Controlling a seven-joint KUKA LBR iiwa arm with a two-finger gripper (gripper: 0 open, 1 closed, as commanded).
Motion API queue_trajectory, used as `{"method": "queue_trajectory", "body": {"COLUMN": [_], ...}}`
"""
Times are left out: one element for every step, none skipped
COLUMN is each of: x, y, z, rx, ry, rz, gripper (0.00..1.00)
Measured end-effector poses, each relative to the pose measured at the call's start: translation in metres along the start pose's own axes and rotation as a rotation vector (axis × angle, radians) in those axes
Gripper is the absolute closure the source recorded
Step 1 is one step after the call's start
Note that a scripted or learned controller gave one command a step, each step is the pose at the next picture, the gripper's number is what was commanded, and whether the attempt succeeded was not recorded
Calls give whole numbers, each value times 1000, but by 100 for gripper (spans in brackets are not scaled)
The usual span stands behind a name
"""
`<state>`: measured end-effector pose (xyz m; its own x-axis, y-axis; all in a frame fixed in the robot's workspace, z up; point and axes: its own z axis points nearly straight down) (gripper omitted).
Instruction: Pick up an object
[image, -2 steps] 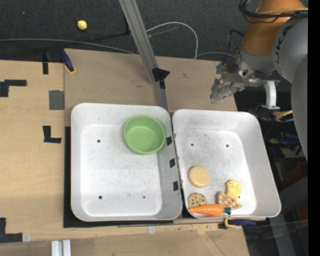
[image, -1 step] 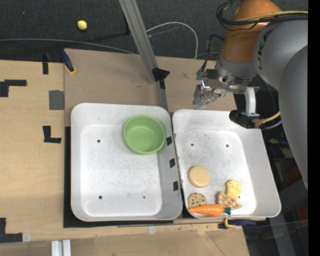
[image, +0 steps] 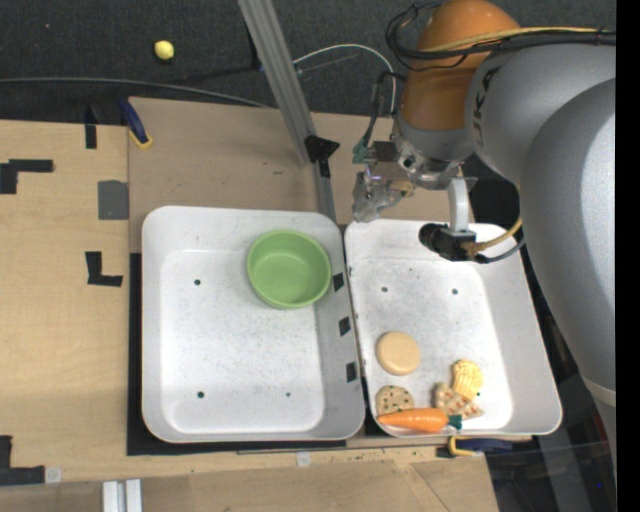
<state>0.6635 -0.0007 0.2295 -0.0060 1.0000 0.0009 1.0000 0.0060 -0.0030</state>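
One green bowl (image: 289, 268) is seen in the left bin (image: 170, 330). Four food items are clustered in the right bin (image: 500, 320). Whether the gripper (image: 372, 203) is open cannot be told.

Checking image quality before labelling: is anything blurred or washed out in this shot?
Camera view: the gripper is small and smeared; the bins' white floors are bright but speckle shows; the green bowl and carrot read sharp; the grey arm looms soft.

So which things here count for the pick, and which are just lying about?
For the pick:
hand
green bowl
round biscuit
cookie
carrot
corn

Lying about:
yellow ball
blue clamp
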Motion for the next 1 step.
{"method": "queue_trajectory", "body": {"x": [60], "y": [-10], "z": [8], "rx": [1], "ry": [1], "rz": [-1], "gripper": [100]}}
